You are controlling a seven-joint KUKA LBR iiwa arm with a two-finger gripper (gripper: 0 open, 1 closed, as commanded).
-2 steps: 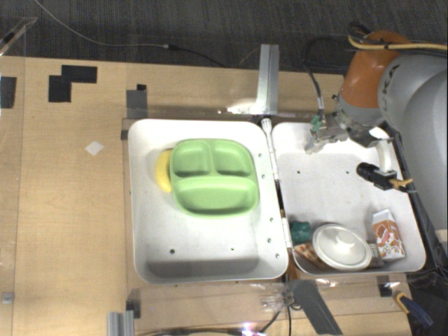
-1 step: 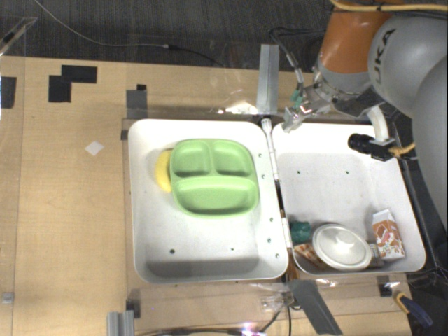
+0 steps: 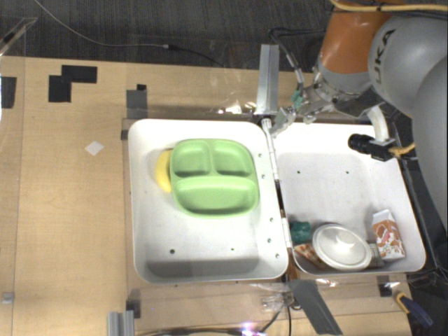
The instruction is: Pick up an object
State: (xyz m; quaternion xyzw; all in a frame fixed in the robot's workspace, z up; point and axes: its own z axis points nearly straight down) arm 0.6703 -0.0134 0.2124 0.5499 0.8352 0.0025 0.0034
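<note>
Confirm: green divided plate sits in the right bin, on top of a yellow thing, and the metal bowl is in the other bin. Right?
Not quite. The camera view shows the green divided plate in the left bin, not the right one. The rest holds: it overlaps a yellow thing at its left edge, and the metal bowl lies in the other bin, near its front edge.

Robotics lab, plywood bench (image 3: 63, 208) (black markers), two white bins (image 3: 203, 268), loose cables (image 3: 105, 40)

Bright overhead light; white bins (image 3: 210, 257) glare, details perhaps slightly soft.
</note>
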